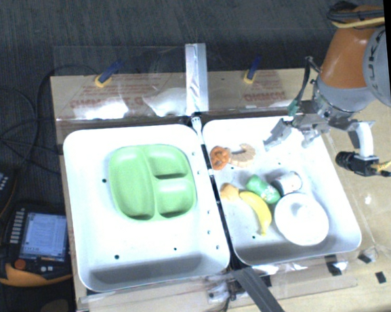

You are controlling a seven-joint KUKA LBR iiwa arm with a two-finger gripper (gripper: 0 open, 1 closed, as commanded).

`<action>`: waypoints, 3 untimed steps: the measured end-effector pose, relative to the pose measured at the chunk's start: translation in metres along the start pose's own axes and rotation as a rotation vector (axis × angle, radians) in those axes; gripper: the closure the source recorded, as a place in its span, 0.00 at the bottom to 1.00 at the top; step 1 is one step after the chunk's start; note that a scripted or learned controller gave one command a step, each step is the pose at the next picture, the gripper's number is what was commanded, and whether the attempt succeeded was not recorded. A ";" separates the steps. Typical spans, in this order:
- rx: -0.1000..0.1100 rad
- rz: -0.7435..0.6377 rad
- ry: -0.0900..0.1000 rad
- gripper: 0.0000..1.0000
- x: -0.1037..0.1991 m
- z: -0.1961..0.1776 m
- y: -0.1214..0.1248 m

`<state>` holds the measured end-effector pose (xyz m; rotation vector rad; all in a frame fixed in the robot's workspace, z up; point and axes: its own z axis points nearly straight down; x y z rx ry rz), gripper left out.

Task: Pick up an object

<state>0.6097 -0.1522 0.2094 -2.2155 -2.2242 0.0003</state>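
My gripper (pixel 291 137) hangs over the back right part of the right bin (pixel 342 200), open, with nothing between its fingers (pixel 274 137). In that bin, to the gripper's left, lie an orange-brown toy (pixel 219 156) and a beige piece (pixel 243 152). Nearer the front are a small orange piece (pixel 229 191), a green object (pixel 262 187), a yellow banana (pixel 258 211), a white and black cup (pixel 289 181) on its side and a white bowl (pixel 301 222). The gripper stands apart from all of them.
The left bin (pixel 95 249) holds a green divided plate (pixel 151 181). A ridge (pixel 213 205) separates the two bins. Clear plastic sheeting (pixel 176 92) lies behind the bins. A black part of the arm (pixel 356 160) juts out beside the right bin's right wall.
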 end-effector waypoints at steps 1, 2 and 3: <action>0.001 -0.177 0.001 0.00 0.044 0.113 -0.070; 0.002 -0.175 0.003 1.00 0.044 0.105 -0.070; 0.000 -0.224 -0.002 1.00 0.109 -0.014 -0.061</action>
